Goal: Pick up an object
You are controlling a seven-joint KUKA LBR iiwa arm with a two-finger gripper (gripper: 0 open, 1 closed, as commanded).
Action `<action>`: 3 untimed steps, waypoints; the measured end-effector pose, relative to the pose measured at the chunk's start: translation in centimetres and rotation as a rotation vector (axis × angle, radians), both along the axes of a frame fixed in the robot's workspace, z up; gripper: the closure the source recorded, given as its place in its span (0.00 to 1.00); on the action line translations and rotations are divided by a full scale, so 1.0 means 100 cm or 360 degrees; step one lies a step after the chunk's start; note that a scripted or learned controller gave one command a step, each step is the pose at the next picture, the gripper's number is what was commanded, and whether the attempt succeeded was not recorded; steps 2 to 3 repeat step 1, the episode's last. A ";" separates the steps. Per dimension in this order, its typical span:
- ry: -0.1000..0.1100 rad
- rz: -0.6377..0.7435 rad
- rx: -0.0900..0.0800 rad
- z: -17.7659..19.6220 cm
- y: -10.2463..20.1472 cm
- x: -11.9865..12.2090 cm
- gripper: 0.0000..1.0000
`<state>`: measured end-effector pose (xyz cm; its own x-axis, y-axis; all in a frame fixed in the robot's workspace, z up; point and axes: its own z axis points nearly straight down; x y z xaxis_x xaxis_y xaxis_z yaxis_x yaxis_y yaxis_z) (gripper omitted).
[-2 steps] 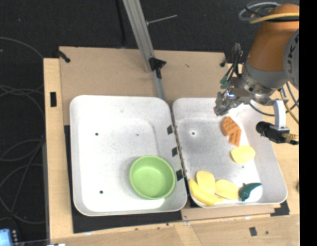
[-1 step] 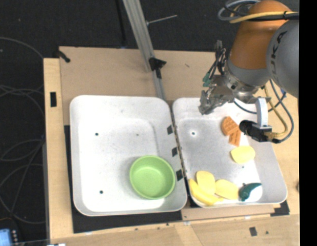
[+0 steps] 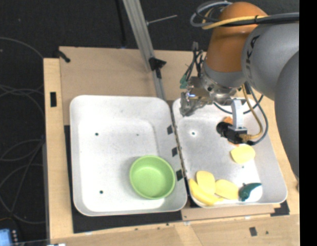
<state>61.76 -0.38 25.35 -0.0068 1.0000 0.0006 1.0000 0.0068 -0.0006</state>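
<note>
Camera view from above: the gripper (image 3: 188, 105) hangs over the right bin's (image 3: 210, 137) far left corner; its grip state cannot be told. Yellow pieces (image 3: 212, 187) lie along that bin's near edge, a green bowl (image 3: 152, 176) in the left bin (image 3: 107, 137).

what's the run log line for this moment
claw: over right bin's far-left corner | left bin: green bowl | right bin: yellow pieces

A bowl (image 3: 152, 176) sat in the left bin (image 3: 97, 122). My gripper (image 3: 188, 102) hung over the right bin's (image 3: 266, 173) far corner, several pieces (image 3: 215, 187) along its near edge.
</note>
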 end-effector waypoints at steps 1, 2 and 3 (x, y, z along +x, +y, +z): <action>-0.0001 0.0003 0.0003 0.006 0.054 -0.011 1.00; -0.0001 0.0003 0.0003 0.006 0.054 -0.011 1.00; -0.0001 0.0003 0.0003 0.006 0.054 -0.011 1.00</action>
